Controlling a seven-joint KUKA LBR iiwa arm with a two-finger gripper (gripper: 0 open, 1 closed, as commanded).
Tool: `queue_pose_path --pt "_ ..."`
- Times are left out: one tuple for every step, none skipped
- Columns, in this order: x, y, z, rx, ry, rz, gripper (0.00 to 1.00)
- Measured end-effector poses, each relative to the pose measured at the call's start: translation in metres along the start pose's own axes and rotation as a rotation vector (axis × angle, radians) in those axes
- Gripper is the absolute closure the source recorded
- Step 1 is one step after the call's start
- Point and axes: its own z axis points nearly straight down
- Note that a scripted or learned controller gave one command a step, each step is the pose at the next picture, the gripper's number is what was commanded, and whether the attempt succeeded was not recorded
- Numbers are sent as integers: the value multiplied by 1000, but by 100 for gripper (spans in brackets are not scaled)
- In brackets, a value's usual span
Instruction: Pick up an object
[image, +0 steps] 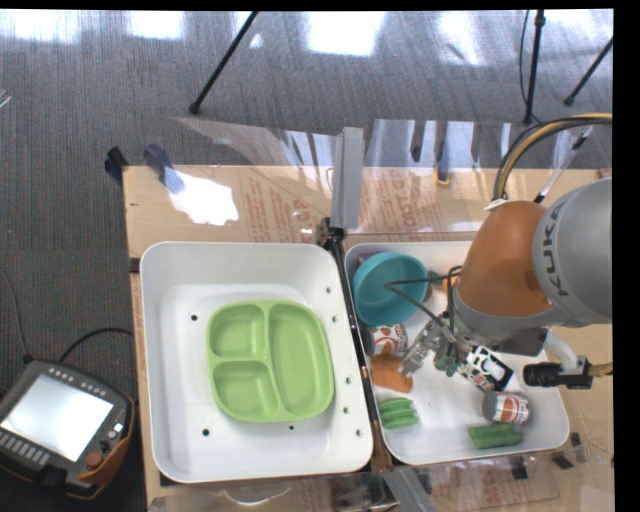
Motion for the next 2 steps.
queue_pose_path --pt "8 77 -94 -4 -6 99 100" --pt "10 76 -90 1 -2 98 0"
